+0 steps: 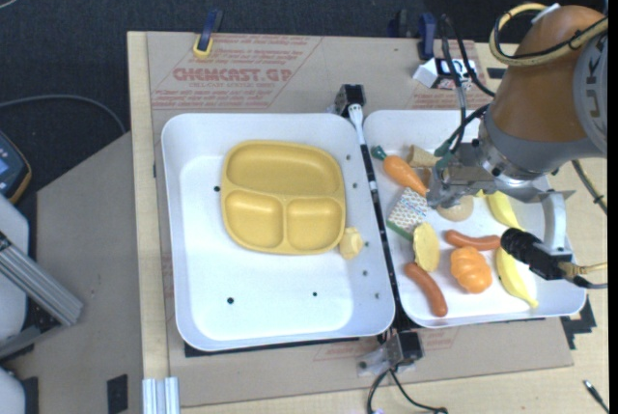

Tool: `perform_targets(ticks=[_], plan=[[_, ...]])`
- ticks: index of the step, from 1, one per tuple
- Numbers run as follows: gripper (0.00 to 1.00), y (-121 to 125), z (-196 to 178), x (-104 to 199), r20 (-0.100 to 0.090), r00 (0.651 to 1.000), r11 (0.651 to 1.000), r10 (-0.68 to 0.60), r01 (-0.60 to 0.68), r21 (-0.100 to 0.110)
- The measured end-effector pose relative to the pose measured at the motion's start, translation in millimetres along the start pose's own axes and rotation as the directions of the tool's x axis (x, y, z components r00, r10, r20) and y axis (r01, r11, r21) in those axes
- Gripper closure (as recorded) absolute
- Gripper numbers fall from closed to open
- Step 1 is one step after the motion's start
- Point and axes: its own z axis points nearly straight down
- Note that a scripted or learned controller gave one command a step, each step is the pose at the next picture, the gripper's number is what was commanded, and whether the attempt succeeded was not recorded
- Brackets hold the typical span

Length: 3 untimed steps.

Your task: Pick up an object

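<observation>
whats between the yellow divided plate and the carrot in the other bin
In the camera view, between the yellow plate and the carrot lie bare left-bin floor, then the two bins' adjoining rims. A small pale yellow piece sits lower, by the plate's corner.

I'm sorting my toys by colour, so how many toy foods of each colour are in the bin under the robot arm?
Orange: 2, the carrot and the orange fruit.
Red-orange sausages: 2.
Yellow: 3, two bananas and a yellow piece.
Total: 7 that I can tell by colour.

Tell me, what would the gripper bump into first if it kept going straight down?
Probably the pale round food piece right beneath the gripper in the right bin, though depth is hard to judge from this slant.
</observation>
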Motion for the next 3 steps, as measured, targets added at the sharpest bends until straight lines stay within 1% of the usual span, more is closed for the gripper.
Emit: perform_targets(ticks=[1, 2, 3], plan=[[1.0, -18.9, -14.3, 53.6, 0.0, 1.0, 1.0, 0.0, 0.0, 0.0], [1.0, -27.7, -13.9, 107.8, 0.0, 1.0, 1.0, 0.0, 0.0, 0.001], [1.0, -40.8, 0.6, 109.7, 0.002, 1.0, 1.0, 0.007, -0.007, 0.002]])
